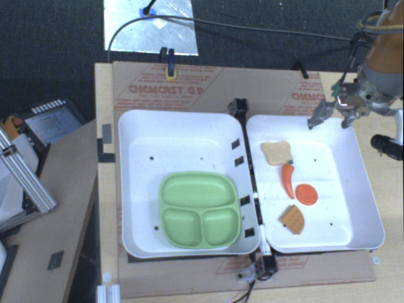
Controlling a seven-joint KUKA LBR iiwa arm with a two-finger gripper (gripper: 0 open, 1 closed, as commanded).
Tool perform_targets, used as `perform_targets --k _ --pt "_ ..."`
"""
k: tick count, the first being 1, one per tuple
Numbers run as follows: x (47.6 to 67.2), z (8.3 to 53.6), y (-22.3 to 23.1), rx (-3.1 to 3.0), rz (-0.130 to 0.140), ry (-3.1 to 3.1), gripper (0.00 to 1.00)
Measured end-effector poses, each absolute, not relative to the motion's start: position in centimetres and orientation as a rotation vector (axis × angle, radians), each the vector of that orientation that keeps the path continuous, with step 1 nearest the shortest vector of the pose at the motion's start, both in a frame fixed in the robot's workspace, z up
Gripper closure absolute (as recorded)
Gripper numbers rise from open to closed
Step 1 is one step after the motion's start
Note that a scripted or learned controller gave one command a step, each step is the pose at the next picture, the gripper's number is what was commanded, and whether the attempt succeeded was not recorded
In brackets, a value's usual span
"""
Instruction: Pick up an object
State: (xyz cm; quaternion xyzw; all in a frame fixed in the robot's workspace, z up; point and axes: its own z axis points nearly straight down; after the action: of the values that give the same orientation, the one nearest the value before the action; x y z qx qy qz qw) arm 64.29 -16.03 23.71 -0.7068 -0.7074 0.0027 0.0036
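The right bin (353, 169) holds a pale bread slice (276, 152), an orange carrot (288, 179), a round red-orange tomato slice (307, 194) and a small brown waffle cracker (293, 219). My gripper (331, 118) hangs over the bin's back edge at the upper right, well above and behind these items. Its two dark fingers are spread apart with nothing between them.
The left bin (136, 137) contains a green three-compartment plate (199, 208). Black clips run along the seam between the bins (246, 188). A cable crosses behind the bench, and a metal sheet (150, 16) lies at the back.
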Motion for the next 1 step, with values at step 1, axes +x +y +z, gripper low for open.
perform_targets --k 1 --pt "64.51 24.37 -16.0 -2.22 -0.001 -2.226 0.0"
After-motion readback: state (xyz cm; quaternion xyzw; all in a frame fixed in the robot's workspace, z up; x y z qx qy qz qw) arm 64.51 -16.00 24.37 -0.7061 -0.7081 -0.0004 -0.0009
